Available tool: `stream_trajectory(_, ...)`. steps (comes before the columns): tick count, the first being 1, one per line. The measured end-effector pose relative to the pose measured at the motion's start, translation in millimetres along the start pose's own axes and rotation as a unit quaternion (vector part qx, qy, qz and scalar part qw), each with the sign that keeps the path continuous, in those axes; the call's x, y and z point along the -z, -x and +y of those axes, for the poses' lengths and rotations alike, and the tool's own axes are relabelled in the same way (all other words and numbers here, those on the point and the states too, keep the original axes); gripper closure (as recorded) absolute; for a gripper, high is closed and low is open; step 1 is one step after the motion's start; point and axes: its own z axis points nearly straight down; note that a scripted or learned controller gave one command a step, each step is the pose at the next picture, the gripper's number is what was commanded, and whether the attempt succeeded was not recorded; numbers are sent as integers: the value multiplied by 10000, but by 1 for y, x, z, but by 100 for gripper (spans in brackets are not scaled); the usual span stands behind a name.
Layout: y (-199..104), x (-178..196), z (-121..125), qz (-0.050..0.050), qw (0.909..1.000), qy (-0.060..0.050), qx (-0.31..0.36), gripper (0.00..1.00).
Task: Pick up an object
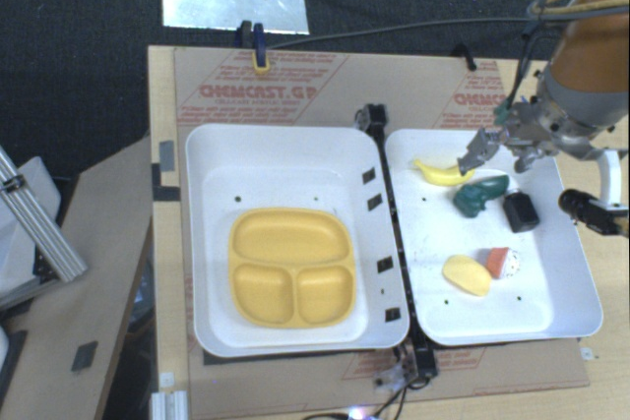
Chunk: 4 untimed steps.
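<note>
The right bin [571, 310] holds several small objects. A yellow banana [438, 173] lies near its back left, with a dark green toy [479, 195] just in front of it and a black block [520, 211] to that toy's right. A yellow lemon-shaped piece [467, 274] and a red-and-white piece [500, 262] lie nearer the front. My gripper [502, 154] hangs over the back of this bin, above the banana's right end and the green toy. Its fingers [479, 150] are spread open with nothing between them.
The left bin [212, 162] holds a yellow divided tray [292, 266]. A black hinge strip [386, 211] runs between the two bins. The arm's orange band [596, 54] and grey wrist overhang the right bin's back right corner. A cable crosses the bench behind the bins.
</note>
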Motion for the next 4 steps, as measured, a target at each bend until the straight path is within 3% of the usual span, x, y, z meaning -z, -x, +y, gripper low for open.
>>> stream_trajectory(1,0,6,2,-5,10000,53,10,0)
stream_trajectory(4,-13,-143,-11,0,10000,31,-2,0)
